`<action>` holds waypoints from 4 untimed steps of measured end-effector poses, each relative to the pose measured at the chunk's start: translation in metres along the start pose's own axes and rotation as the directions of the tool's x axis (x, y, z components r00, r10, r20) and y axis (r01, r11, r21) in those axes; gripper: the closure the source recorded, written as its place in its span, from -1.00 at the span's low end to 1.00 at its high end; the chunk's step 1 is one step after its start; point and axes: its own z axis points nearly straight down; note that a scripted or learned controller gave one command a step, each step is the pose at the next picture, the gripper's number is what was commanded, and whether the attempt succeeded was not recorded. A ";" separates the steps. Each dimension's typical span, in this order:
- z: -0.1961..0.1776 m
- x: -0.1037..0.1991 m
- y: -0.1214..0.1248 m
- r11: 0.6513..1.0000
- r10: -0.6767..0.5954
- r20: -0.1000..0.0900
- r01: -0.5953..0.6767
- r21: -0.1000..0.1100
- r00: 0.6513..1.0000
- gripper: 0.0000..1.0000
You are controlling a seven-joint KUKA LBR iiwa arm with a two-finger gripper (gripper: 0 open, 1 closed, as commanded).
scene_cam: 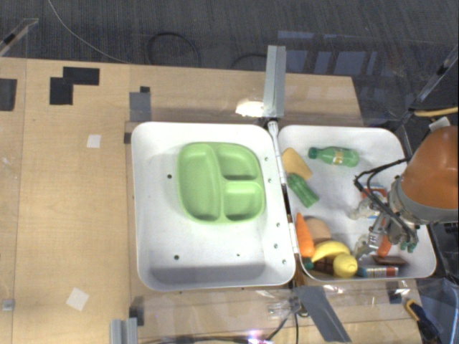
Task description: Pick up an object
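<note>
My gripper (378,241) hangs low over the right bin (373,138), near its front right corner, below the orange band of the arm (432,172). A small orange-red piece (385,247) shows right at the gripper's tip; whether it is held I cannot tell. Just in front of the tip lies a thin red and blue stick (380,270). To the gripper's left lie a lemon (346,265), a banana (329,249) and a carrot (305,236).
A green bottle (333,155), a yellow wedge (295,163) and a dark green item (302,190) lie in the right bin's far and left parts. The left bin (154,213) holds a green divided plate (219,181). A metal post (274,81) stands behind the bins.
</note>
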 end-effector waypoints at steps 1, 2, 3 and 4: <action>-0.013 -0.004 0.001 1.000 -0.005 0.010 0.005 0.000 1.000 1.00; -0.145 -0.008 0.030 0.994 -0.105 0.001 0.105 -0.003 0.994 1.00; -0.056 -0.061 -0.011 0.874 -0.486 -0.011 0.486 -0.010 0.874 1.00; -0.058 -0.062 -0.010 0.874 -0.486 -0.008 0.486 -0.008 0.874 -1.00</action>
